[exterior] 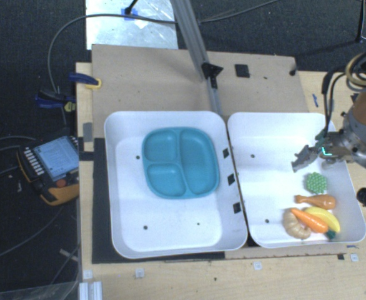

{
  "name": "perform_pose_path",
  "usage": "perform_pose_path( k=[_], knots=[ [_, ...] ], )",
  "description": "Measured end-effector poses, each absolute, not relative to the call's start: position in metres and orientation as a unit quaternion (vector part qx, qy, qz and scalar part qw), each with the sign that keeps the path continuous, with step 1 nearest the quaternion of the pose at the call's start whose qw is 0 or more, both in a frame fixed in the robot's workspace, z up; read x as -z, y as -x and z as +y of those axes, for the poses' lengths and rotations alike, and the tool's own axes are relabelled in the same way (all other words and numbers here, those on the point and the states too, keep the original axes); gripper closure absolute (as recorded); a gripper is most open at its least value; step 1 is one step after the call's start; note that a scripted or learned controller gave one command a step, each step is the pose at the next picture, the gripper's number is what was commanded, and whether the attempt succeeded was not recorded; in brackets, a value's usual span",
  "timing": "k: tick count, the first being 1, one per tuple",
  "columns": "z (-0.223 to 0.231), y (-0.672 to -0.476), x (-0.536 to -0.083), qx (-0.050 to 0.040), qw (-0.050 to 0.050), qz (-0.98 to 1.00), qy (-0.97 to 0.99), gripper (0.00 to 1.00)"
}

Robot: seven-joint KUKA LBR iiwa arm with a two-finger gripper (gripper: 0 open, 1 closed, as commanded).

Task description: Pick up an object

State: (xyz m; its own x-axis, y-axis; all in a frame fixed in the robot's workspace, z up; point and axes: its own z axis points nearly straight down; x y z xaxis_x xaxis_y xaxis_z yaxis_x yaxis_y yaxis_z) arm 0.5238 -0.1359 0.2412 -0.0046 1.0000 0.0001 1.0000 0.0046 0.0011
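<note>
Now, fingers [303, 159] apart (nothing between them), just above the green toy [316, 182] in the right bin [258, 136].

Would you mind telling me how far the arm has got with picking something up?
Nothing looks picked yet. The pincer hangs over the right bin, just above the green ball. The drumstick, carrot and banana lie in the bin's corner. Grasping and lifting remain.

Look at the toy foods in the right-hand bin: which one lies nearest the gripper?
The green bumpy ball. It sits just below the gripper, while the drumstick, banana, carrot and peanut lie farther down the right bin.
</note>
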Motion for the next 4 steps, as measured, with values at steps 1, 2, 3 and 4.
perform_pose_path(
  k=[1, 2, 3, 4],
  knots=[
    [-0.136, -0.524, -0.242, -0.0007, 0.001, 0.709, -0.705, 0.00],
    [-0.136, -0.525, -0.200, 0.0006, -0.001, 0.707, -0.707, 0.00],
    [-0.129, -0.519, -0.142, 0.0011, -0.002, 0.707, -0.707, 0.00],
    [-0.129, -0.518, -0.090, 0.0008, -0.001, 0.707, -0.707, 0.00]
  ],
)
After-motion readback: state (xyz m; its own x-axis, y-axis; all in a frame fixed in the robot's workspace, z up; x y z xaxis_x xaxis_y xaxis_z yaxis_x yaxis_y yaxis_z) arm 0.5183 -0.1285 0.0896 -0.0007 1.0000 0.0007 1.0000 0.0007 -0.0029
